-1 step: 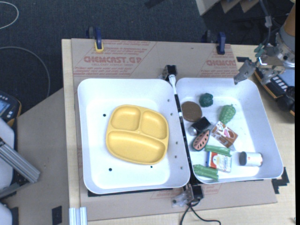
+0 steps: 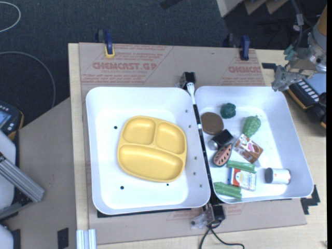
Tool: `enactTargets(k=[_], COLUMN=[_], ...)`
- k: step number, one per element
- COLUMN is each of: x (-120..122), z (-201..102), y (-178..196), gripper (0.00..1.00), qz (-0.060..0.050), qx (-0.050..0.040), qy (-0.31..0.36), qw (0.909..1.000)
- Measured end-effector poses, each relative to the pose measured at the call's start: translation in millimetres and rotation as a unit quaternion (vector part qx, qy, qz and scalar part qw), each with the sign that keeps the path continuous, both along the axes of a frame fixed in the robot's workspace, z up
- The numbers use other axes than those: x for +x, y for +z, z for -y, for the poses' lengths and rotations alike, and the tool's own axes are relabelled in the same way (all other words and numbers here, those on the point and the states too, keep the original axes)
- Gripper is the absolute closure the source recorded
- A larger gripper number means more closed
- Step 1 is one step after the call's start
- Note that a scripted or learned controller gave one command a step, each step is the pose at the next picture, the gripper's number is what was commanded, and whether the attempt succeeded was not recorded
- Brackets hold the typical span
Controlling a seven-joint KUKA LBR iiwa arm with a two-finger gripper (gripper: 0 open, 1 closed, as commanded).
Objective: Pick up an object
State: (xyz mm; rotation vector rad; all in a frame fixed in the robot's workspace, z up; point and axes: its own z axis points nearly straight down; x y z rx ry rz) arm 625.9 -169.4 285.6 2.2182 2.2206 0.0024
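At the upper right of the frame the metal pincer (image 2: 280, 80) hangs just beyond the far right corner of the right white plastic bin (image 2: 293, 134), grasping nothing; whether it is released or clenched cannot be told. In that bin lie a brown round disc (image 2: 211, 122), a dark green broccoli-like lump (image 2: 227, 110), a light green bumpy toy (image 2: 251, 125), a watermelon slice toy (image 2: 223, 154) and a white cylinder with a dark cap (image 2: 278, 176). The left white bin (image 2: 98, 139) holds a yellow three-compartment plastic plate (image 2: 152, 148).
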Motion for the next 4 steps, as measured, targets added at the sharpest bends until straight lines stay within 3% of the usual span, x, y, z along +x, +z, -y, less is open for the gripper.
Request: enactTargets(k=[1,2,3,4], x=[-41.5,-85.7,-124.4,-146.7], z=[-84.3,-159.6,-212.9,-302.8], y=[-56.7,-62.0,19.1,117.2], gripper=[1.0,1.0,1.0,1.0], qz=[-0.006,-0.005,0.003,0.005], qx=[0.0032,0.0029,0.0024,0.0035], qy=[0.003,0.004,0.003,0.005], qw=[1.0,1.0,1.0,1.0])
